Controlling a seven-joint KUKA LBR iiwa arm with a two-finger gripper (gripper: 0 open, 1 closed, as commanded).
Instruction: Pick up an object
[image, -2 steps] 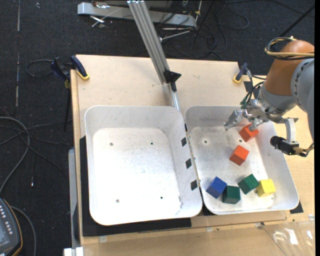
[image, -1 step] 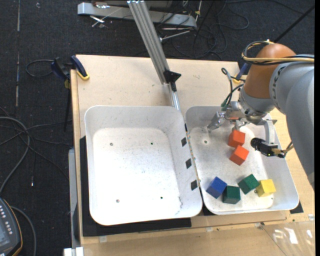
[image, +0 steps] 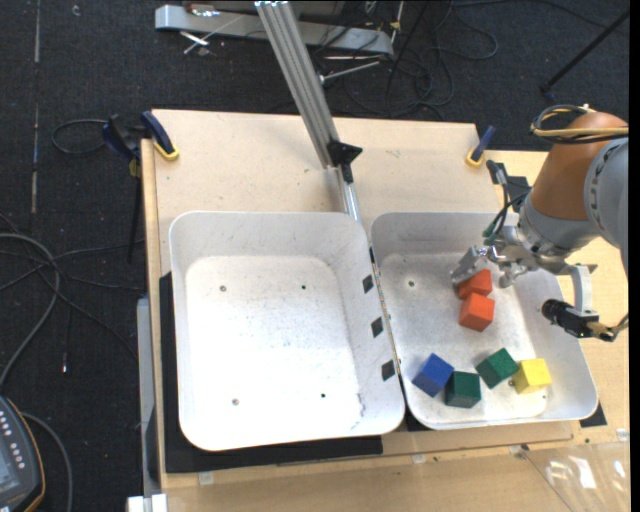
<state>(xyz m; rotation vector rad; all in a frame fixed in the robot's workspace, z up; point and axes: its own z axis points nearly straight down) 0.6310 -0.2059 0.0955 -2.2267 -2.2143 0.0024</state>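
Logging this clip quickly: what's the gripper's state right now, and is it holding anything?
Gripper: low in the right bin, right at the upper orange block. A grasp cannot be told from this view.

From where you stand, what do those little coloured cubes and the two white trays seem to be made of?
The cubes, such as the blue cube and the yellow cube, look like painted wood or foam: flat, matte colour and crisp edges. Which of the two, I cannot tell. The right tray and the left tray look like thin moulded plastic: rounded corners, a raised rim, a dull, scuffed, speckled surface.
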